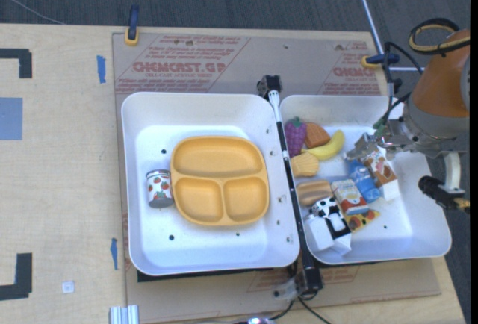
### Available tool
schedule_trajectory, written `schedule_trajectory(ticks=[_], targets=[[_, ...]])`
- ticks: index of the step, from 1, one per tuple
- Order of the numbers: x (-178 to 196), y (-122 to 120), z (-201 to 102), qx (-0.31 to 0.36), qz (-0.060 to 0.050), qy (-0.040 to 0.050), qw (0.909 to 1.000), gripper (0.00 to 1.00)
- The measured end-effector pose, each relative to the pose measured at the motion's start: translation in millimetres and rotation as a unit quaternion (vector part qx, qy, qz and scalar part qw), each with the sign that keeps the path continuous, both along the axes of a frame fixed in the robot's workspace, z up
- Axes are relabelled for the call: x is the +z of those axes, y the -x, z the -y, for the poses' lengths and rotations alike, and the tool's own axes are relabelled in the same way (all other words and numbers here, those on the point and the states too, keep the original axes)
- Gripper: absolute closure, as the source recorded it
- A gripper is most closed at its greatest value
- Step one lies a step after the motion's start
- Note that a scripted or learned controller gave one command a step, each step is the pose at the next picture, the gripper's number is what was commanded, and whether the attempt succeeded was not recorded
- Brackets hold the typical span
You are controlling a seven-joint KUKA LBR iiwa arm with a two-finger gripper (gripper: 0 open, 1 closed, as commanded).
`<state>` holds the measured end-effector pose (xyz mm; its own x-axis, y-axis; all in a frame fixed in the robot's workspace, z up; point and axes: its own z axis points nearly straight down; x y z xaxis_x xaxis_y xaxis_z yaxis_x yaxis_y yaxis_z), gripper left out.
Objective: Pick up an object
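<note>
Toy food and small cartons (351, 195), heaped in the right-hand white bin (418, 240), directly below and left of the gripper (371, 145). Nearest the jaws: a blue carton (364, 179) and a white-and-orange packet (383, 171), just under the fingertips, contact impossible to judge. Slightly left of the jaws, a yellow banana (329, 147), an orange piece (317, 134) and a purple grape bunch (296, 136), packed close together. Further down from the jaws, a pale yellow ridged piece (305, 164), a hot-dog bun (313, 189), a black-and-white patterned item (323, 207), a white block (326, 233) and a small colourful card (362, 219). Jaw state: cannot tell, the metal tip too cluttered against the packets. Nothing clearly seen between the fingers. Well left of the jaws, across the divider, the left white bin (142, 240) with a yellow three-compartment plate (220, 181) lying flat and a small printed can (159, 188) upright, touching the plate's left rim. Grey arm with orange band (441, 91) above and right of the jaws.
</note>
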<state>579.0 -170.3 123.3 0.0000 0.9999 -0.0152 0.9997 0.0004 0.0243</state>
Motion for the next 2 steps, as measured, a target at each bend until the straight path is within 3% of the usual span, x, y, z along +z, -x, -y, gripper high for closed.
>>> schedule_trajectory(ticks=[1,2], targets=[[-33.7,47.2,-42.1,0.000,-0.004,-0.0042,1.0000,0.00],[-23.3,46.6,-40.6,-0.001,-0.002,-0.0025,1.0000,1.00]])
